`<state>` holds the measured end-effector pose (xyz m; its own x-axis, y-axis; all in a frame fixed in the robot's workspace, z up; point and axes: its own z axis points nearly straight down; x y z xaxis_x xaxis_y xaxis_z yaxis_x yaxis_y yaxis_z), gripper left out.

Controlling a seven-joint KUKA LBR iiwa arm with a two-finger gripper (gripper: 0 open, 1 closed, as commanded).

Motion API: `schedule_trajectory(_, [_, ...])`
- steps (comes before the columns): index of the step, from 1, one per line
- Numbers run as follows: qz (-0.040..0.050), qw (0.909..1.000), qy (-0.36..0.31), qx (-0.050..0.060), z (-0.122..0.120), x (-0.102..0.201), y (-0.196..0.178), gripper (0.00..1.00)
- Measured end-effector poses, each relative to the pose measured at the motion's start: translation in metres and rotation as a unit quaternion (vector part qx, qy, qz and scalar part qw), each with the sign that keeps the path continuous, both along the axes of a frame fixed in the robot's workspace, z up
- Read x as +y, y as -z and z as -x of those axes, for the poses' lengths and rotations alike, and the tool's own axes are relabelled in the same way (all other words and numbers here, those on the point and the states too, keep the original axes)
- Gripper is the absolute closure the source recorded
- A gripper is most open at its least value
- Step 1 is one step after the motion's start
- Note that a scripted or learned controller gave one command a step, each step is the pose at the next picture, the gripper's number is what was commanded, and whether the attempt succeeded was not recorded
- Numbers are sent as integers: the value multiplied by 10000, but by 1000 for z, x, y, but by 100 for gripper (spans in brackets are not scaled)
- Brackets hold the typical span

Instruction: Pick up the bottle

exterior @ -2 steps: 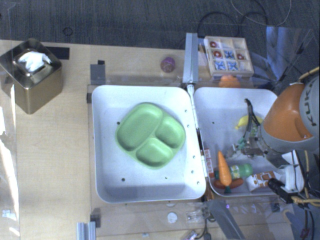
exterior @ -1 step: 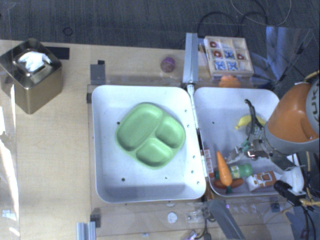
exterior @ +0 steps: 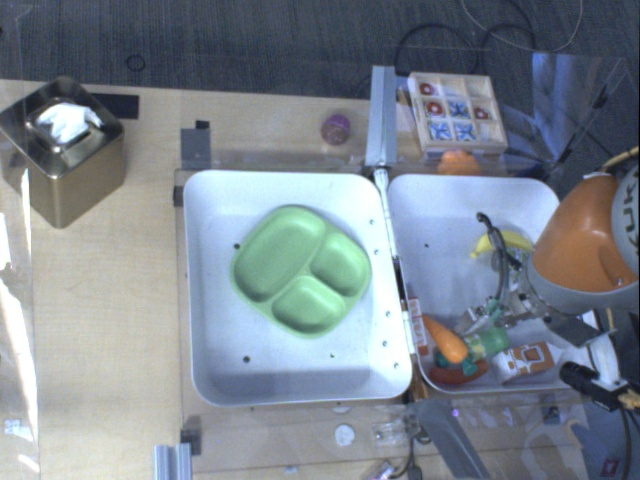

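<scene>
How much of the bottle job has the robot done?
Done: the arm has reached into the right bin. In hand: the gripper is low among the toys, right by the green bottle. Left: grabbing it and lifting it; the bottle lies in the bin.

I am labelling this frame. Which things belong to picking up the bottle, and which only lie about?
Job: bottle, pincer, right bin.
Lying about: green divided plate, left bin, carrot, banana, tissue box, game board.
</scene>
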<state>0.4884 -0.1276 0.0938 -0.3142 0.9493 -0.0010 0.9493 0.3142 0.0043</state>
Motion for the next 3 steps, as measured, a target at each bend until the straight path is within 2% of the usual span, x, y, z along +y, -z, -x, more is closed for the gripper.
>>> schedule_trajectory(1, [8, 10000, -6, -42, -3, 1, -12, 100])
schedule_trajectory(2, [8, 10000, -7, -40, -3, 0, -11, 0])
schedule_trajectory(3, [-7, 9935, 1137, -48, -11, -3, 3, 0])
